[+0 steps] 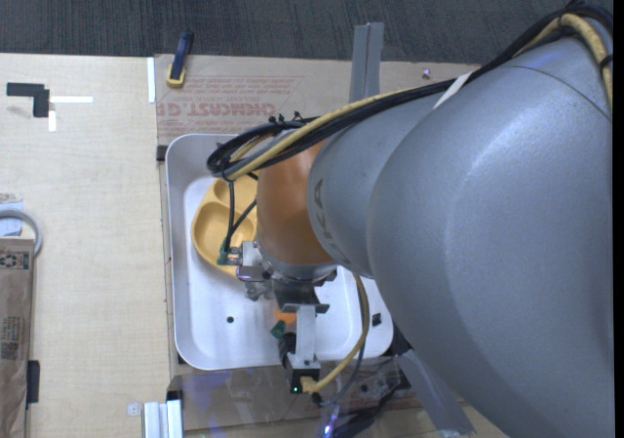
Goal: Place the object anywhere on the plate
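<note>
Pale wooden bench (88, 231) bearing a white bin (180, 260); brown cardboard (244, 99) on its far side carries red print, upside down from this view, reading "CHEMCAST GP". A yellow plate (210, 226) lies in the bin's far-left part, partly under my arm. My hand (278, 290) hangs over the bin, just right of the plate; I cannot tell whether it is clenched or released. I cannot tell where the object is or how its long axis points. A small dark speck (230, 319) sits on the bin floor, on the plate's near side.

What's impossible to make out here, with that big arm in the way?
Camera view:
Yellow plate: right part hidden by the grey arm.
White bin: right half covered by the arm; contents there unknowable.
Dark speck on the bin floor: too small to identify.
</note>
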Motion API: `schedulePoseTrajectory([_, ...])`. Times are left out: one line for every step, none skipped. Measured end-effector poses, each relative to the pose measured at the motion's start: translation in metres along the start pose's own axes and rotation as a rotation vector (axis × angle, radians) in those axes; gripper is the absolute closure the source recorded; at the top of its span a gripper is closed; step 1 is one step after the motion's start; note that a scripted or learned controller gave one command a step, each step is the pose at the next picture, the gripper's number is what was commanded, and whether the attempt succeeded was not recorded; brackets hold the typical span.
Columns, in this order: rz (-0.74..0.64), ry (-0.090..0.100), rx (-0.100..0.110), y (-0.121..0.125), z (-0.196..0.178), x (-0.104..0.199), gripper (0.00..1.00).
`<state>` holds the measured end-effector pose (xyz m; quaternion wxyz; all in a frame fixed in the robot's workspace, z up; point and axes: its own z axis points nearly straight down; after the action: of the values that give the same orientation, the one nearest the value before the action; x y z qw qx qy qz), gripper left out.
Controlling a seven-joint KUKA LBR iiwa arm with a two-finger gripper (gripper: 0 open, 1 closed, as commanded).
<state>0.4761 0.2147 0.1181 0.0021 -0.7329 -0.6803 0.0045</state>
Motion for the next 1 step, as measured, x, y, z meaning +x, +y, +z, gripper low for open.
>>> schedulePoseTrajectory([0.104, 0.001, -0.006, 0.0112, -0.0144, -0.0164, 1.00])
